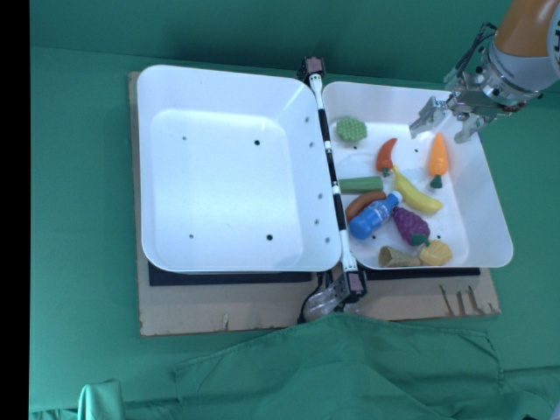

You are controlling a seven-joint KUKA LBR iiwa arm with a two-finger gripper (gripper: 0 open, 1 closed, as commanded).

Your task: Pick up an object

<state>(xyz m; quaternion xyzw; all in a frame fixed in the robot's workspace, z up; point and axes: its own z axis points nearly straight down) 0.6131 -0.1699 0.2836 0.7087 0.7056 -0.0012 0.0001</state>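
Cardboard sheet [184, 309] lies flat under both bins. Green cloth [79, 199] covers desk around cardboard. Crumpled green fabric [350, 366] lies just in front of cardboard's near edge.

- We see the gripper [447, 122] spread open above the right bin [490, 201], nothing between its fingers.
- Just below lie a carrot [437, 157], banana [416, 195] and blue bottle [374, 216].

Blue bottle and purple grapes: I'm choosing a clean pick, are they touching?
Apart. The camera view shows a strip of white bin floor between the blue bottle and the purple grapes.
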